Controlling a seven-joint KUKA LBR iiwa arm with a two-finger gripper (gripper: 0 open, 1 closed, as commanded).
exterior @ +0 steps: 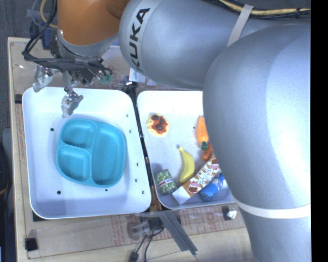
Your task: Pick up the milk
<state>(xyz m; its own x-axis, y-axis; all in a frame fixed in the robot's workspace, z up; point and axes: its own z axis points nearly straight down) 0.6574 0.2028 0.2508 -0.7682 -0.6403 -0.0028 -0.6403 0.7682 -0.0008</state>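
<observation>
Two white bins sit side by side on the table (22,222); all positions below are referenced to the blue sectioned plate (91,158), which lies in the left bin (38,201).

Nearest the camera, in the right bin's (169,105) front corner, well to the right of the plate, lies a cluster of items: a small green can (165,181), a banana (186,165), and a carton with red-and-white print and a blue end (206,182). This carton is judged to be the milk. It lies on its side, long axis running diagonally from the front-left up toward the right, partly hidden by the arm (262,119).

Farther back, right of the plate, are a small pizza-like disc (158,124) and an orange carrot-like piece (201,131).

Farthest, just behind the plate's left rear corner, the claw (69,103) hangs over the left bin. Nothing is seen between its fingers; their spread cannot be determined.

The milk therefore lies well apart from the claw, across the bin divider, to the right and toward the front. The coming move calls for travel in that direction.
</observation>
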